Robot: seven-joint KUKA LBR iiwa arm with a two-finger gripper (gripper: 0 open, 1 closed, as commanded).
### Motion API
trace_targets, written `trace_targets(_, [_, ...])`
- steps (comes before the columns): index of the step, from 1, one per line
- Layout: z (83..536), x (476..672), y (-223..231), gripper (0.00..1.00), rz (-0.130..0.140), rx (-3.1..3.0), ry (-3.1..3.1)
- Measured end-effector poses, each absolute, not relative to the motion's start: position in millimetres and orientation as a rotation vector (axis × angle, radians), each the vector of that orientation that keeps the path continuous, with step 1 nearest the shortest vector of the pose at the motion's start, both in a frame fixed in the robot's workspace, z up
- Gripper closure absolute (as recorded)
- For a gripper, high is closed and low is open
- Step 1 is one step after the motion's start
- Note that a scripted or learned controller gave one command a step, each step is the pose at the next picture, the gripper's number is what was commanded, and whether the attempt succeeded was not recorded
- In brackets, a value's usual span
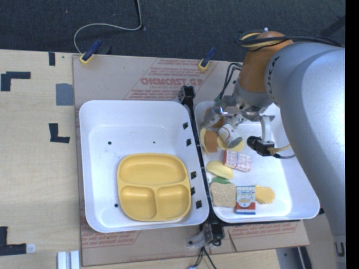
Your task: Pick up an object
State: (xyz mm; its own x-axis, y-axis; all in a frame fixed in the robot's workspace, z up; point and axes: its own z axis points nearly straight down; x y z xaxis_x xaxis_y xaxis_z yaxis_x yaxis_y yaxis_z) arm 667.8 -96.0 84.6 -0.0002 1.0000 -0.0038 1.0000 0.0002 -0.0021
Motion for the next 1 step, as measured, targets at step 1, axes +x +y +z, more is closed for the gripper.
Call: trace_targets(1, [84.9, 668.5, -119.6, 0.00, -0.001, 2.220, 2.222])
